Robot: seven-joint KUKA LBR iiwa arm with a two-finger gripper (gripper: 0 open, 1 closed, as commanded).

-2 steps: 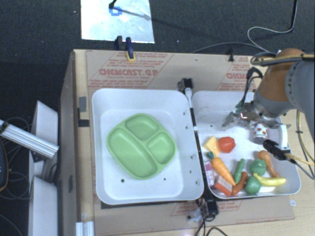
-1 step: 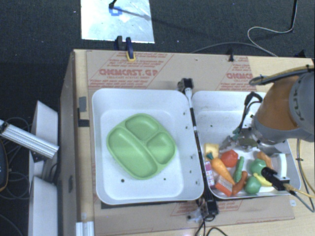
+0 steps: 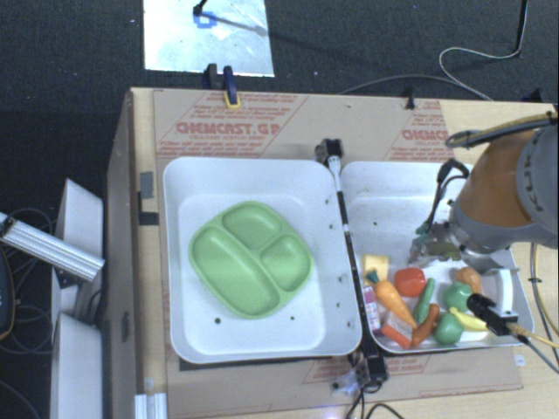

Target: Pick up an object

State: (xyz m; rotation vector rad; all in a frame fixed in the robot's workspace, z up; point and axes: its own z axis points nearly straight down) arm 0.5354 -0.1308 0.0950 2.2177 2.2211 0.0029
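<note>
Reaching in from the right, your grey arm with the orange band (image 3: 493, 186) had its tool (image 3: 434, 245) low over the right shallow white bin (image 3: 384, 190), just above the pile of plastic toy food. I couldn't tell the tool's state; it was too small and dark. Nothing showed as lifted, so I judged the pick not yet done. Candidates all lay in the bin's near half: a round red tomato-like piece (image 3: 410, 280) just below the tool, a long orange carrot (image 3: 391, 299) beside it, a pale yellow block (image 3: 376, 264) and a green rounded fruit (image 3: 456, 297). The left shallow white bin (image 3: 188, 190) held a green divided plastic plate (image 3: 251, 257), well apart. Closing on something and lifting were still left.
</note>
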